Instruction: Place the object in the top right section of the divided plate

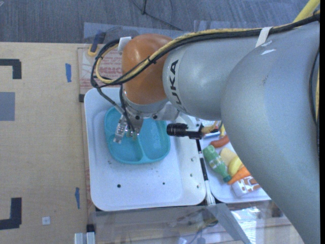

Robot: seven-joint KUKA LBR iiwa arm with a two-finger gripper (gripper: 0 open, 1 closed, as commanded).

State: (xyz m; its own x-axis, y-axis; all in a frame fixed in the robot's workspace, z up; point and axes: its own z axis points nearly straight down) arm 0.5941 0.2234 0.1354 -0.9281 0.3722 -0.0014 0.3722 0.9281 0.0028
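Observation:
A light blue divided plate [152,154] lies in the upper part of the left white bin [142,189]. My gripper [126,130] hangs low over the plate's left half, close to the ridge between its sections. The orange wrist band sits right above it and hides the plate's far edge. I see nothing that is clearly held at the gripper.
The right bin [216,189] holds several toy foods: a green piece [216,161], a yellow one [233,164], an orange one [241,174], a red-orange one [221,142] and a white piece [247,187]. The arm covers most of that bin. Wooden bench lies to the left.

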